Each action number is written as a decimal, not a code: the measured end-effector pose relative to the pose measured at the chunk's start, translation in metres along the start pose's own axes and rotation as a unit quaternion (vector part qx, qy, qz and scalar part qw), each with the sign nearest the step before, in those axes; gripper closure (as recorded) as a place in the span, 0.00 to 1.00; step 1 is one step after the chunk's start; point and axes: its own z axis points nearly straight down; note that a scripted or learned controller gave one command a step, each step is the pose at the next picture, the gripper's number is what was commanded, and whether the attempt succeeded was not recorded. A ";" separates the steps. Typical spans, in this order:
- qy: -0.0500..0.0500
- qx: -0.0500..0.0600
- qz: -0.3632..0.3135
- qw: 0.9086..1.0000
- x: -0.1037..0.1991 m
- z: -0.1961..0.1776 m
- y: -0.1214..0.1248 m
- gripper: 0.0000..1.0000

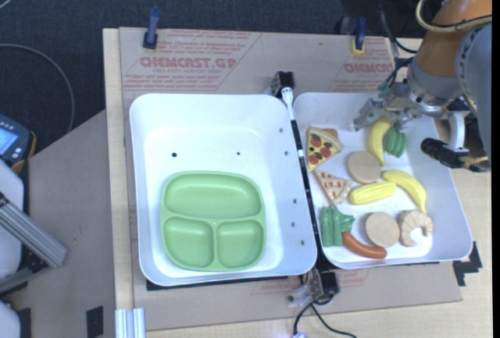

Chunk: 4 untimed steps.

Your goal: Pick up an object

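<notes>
The gripper (388, 112) hangs low over the far end of the right bin (453, 196), its grey fingers spread a little way apart and pointing down at a yellow banana (377, 140) with a green pepper (395, 143) touching its right side. Nothing sits between the jaws yet — both pieces lie just below them, on the bin floor.

The step in hand looks like the final descent onto one of these two. Because they touch, a straight drop risks landing a finger on top of the neighbour or nudging both aside. Better to centre the jaws across the banana's narrow width, one finger going down on its free left side, the other into the seam with the pepper — and close only once the tips are near the floor.

Toward the near side of the jaws lie a pizza slice (322, 146) and a round cookie (363, 167), far enough off not to interfere.
</notes>
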 end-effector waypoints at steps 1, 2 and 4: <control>-0.004 0.000 0.001 1.000 -0.004 -0.010 -0.001 1.00; -0.002 0.003 -0.001 1.000 0.067 -0.004 -0.002 1.00; -0.004 -0.001 0.003 1.000 0.091 0.000 -0.041 1.00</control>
